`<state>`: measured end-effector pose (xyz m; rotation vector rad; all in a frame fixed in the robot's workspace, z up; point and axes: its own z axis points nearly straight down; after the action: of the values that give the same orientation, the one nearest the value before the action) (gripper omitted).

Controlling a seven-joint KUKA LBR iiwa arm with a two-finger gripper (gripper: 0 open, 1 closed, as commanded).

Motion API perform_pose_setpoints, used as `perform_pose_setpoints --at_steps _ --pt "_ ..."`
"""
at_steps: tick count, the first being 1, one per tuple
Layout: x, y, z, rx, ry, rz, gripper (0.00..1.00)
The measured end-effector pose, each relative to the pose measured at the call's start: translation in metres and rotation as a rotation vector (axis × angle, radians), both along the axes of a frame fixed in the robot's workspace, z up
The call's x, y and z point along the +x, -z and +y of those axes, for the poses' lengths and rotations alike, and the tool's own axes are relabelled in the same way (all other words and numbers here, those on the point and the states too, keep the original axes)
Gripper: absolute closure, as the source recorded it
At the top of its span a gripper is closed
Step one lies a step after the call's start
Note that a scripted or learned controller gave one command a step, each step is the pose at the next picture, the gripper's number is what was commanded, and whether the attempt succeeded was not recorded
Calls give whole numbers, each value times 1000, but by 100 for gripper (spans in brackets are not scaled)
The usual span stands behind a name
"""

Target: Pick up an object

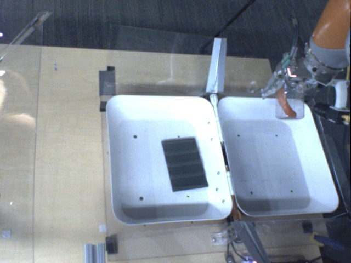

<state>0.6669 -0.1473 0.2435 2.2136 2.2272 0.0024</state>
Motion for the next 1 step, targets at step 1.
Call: perform_pose_setpoints --at_steps 1 --pt "2 129 34 -2 -194 2 0"
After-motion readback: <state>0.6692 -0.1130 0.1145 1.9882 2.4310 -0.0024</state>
